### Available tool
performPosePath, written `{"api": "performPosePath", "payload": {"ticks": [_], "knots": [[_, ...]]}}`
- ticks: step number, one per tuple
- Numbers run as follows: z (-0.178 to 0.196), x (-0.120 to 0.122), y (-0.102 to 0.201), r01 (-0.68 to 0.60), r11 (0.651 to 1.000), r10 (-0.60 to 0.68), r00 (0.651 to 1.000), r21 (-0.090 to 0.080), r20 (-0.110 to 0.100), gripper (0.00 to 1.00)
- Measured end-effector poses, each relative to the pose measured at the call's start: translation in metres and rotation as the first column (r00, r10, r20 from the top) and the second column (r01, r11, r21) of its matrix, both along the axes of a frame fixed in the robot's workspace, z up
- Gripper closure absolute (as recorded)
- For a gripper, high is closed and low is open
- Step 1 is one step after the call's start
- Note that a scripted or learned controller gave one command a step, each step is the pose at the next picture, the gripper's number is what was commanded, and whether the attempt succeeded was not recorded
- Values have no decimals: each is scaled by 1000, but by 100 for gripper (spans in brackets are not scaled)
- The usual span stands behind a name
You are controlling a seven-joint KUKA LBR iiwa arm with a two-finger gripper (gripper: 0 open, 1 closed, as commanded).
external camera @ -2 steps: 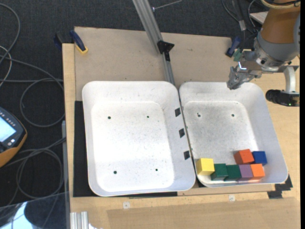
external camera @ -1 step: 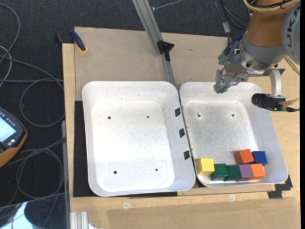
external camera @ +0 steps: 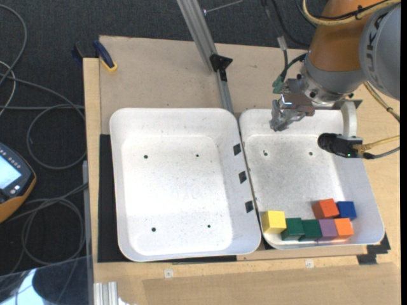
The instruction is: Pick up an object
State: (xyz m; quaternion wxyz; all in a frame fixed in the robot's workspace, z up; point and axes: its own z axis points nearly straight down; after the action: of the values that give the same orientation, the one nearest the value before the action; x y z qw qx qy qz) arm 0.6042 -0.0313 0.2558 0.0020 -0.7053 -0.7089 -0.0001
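Worktop: we see a tan board worktop point(external camera: 159, 62) on dark carpet, with loose cables to the left of it.
Bins: two white bins sit side by side on the worktop; the left bin point(external camera: 127, 170) and the right bin point(external camera: 362, 189) touch along their inner rims.
Landmark: we place everything relative to the right bin.
Blocks: the blocks point(external camera: 311, 222) huddle against the right bin's near rim: yellow, two green, purple, two orange and a blue one, touching each other. We judge they lie packed there because the bin's curved wall gathers them.
Tool: the tool point(external camera: 280, 121) hangs over the right bin's far left corner, well apart from the blocks. Nothing sits between its fingers; whether they are spread or closed we cannot tell, as they are small and dark.
Arm: the arm point(external camera: 343, 37) reaches in above the right bin's far rim, its orange band uppermost.
Pole: a grey pole point(external camera: 203, 37) slants down to the far end of the seam between the bins.
Progress: we judge the pick not yet made; every block is still in the bin.
Risk: we think the packed blocks leave little finger room.
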Motion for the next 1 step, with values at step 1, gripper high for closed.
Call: {"api": "performPosePath", "payload": {"ticks": [1], "knots": [[8,-20,49,-1,1000,1,1000,0,0,100]]}}
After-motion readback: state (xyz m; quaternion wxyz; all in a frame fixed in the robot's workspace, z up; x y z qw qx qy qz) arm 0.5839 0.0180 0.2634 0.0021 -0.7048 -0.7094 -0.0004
